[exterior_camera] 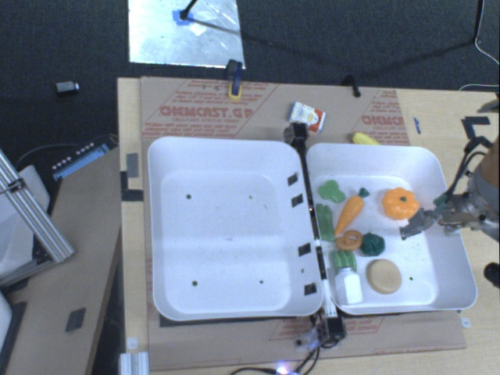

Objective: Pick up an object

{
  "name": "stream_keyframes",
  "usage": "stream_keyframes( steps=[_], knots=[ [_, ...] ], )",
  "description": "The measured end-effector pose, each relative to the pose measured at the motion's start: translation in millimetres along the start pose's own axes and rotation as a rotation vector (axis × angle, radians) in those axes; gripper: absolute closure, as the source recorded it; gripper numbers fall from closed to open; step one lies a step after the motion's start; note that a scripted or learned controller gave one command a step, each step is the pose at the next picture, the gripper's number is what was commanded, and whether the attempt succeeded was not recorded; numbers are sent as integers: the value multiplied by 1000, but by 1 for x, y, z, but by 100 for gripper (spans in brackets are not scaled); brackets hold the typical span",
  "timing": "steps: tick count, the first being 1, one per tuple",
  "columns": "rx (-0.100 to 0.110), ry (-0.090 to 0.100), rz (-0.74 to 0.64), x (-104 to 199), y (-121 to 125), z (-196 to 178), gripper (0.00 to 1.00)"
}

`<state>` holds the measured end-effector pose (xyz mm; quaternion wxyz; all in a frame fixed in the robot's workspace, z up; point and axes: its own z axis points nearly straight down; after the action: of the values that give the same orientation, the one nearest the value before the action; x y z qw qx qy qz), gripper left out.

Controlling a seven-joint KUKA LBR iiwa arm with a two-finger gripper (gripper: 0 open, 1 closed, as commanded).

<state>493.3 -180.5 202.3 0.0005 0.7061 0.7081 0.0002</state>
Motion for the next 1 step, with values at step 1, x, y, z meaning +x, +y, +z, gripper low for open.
stream_keyframes(
  steps=[1],
  knots=[
    [6,5,-7,88,-6,100,0]
  ],
)
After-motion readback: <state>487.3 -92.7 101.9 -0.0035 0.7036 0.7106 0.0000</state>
